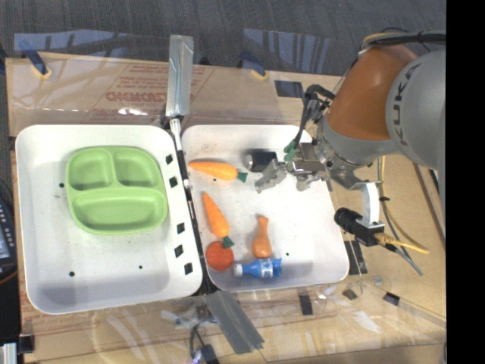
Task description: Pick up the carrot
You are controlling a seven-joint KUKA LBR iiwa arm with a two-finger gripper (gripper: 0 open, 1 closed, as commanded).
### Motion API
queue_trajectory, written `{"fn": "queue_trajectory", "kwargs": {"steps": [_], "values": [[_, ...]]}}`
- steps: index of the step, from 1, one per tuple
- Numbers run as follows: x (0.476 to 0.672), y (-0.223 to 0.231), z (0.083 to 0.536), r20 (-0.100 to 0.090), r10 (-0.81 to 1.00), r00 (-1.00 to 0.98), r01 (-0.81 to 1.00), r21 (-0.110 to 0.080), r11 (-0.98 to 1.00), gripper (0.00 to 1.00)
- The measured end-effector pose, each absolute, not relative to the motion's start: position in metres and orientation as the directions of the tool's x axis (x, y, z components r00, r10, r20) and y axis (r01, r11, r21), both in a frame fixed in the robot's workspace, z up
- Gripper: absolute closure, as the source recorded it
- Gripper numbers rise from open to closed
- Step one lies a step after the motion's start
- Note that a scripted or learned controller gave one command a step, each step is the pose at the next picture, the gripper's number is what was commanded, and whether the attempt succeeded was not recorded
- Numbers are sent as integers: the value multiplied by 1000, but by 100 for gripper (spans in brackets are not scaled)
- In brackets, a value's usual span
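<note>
Reaching in from the right, the grey arm (pixel 394 105) hangs its claw (pixel 282 170) over the upper part of the right bin (pixel 326 264); whether the claw is wide or narrow cannot be told. One carrot (pixel 215 171) lies just left of the claw near the bin's top-left corner, and a second carrot (pixel 217 217) lies below it, above a tomato (pixel 220 256). A blue bottle (pixel 258 268) lies beside the tomato. The left bin (pixel 45 279) holds a green plate (pixel 117 187).
</note>
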State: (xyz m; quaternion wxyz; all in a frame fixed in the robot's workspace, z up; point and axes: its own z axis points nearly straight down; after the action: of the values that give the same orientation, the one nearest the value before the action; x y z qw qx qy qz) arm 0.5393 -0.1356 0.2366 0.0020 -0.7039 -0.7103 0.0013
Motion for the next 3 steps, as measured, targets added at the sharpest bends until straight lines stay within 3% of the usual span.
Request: {"fn": "queue_trajectory", "kwargs": {"steps": [1,2,3], "values": [[537,-91,123,0,993,115,993,-10,-115,0],[525,-90,91,2,999,-35,999,-5,35,0],[525,-91,100,2,999,-39,999,-7,39,100]]}}
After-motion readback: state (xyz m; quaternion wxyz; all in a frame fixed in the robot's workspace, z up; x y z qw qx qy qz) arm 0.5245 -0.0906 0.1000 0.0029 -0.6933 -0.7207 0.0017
